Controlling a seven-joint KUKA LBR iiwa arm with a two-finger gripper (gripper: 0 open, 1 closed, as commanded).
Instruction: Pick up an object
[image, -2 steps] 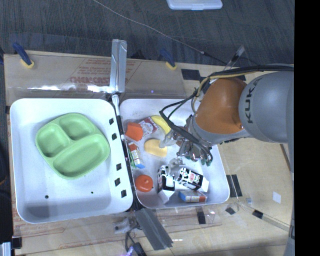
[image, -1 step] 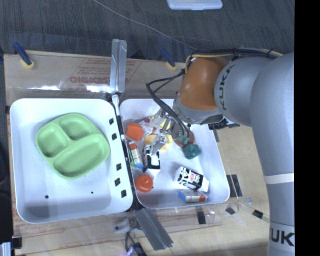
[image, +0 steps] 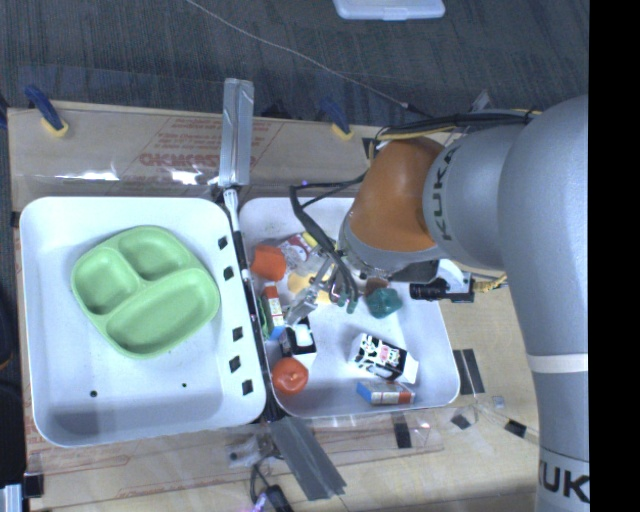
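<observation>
The grey arm with its orange band reaches in over the right shallow white bin (image: 440, 375), its metal tool (image: 322, 290) low among the clutter near that bin's middle; whether the tool is released or clenched I cannot tell. Around it lie an orange ball (image: 268, 263) near the bin's left wall, a red round fruit-like toy (image: 290, 375) toward the front, a teal lump (image: 383, 301), a black-and-white patterned carton (image: 381, 357) and a small tube (image: 385, 395). The left white bin (image: 60, 400) holds a pale green divided plastic plate (image: 146, 289).
</observation>
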